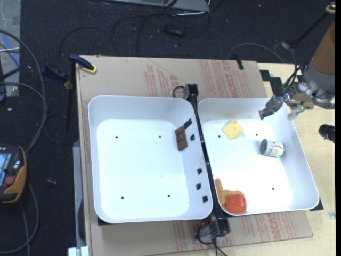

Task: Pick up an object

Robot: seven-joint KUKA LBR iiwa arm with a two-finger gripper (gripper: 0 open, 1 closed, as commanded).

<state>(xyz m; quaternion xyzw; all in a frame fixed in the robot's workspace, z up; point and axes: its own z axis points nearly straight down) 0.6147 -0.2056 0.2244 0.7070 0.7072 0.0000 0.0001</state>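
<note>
Hovering at the frame's right edge, the tool (281, 106) is sitting spread apart, gripping nothing; next it's needing to drop onto the can (272, 148).

The arm (326, 47) enters at the upper right corner of the camera view, its orange band giving way to a grey wrist lower down. The wrist leans left and downward toward the gripper (279, 106). Two fingers spread apart: a dark one (268, 109) reaching left, a paler one (293, 111) pointing down. Nothing sits between them.
</note>
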